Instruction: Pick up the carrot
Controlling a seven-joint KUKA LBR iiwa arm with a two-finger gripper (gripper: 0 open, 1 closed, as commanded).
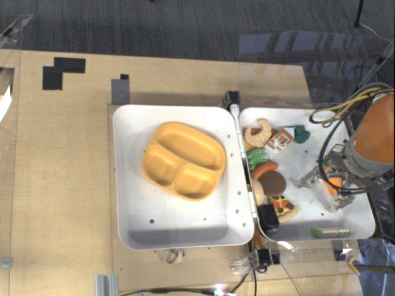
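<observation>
The table carries two shallow white bins side by side. The left bin contains one item — a yellow three-compartment plate, lying tilted near the bin's centre.

The right bin contains a cluster of toy foods along its left wall. From far to near: a croissant, a small brown-and-white packet just beside it, a teal piece further right, a green leafy item, a reddish sausage, a round brown patty and a pizza slice. A black item sits at the near-left corner. A green strip lies apart by the near wall.

The arm enters from the right, its orange band above the wrist, with cables looping over the far right corner of the bin. The claw sits low over the right half of the right bin. The carrot shows as a small orange patch directly at the claw, partly covered by the metal parts. Whether the claw is spread, pressed together, or pinching the carrot cannot be told — the wrist hardware hides the tips.
</observation>
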